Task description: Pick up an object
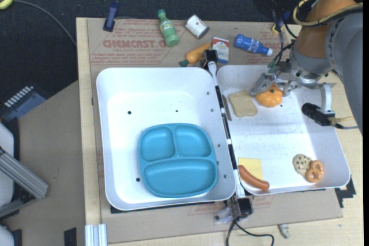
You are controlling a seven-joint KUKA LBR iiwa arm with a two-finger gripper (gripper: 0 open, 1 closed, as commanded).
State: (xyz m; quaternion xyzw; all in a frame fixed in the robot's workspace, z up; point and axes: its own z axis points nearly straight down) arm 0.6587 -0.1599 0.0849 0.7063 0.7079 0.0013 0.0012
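One gripper [271, 83] hung low over the far end of the right bin [328, 144], directly above and apparently touching an orange toy fruit [269, 98]; from this slanted view I could not tell how its jaws stood or whether the fruit sat between them. The fruit lay near the bin's far wall, just beside a tan slice of toy bread [243, 105] on its left. It looked like a small, rounded plastic piece, probably light and stiff, with a smooth skin that could slip or roll out of a pinch. The safest hold, I judged, would be across its widest middle, squarely from above, keeping clear of the bread.

Farther toward the near end of the same bin lay a yellow cheese slice [251, 167] with a red sausage [253, 178] touching it, and a cookie [300, 163] just beside a pretzel [315, 171]. The left bin [115, 124] carried a blue divided plate [177, 159]. Beyond both bins, on the bench, a green bottle [168, 29] and a blue bottle [252, 44] lay well apart.
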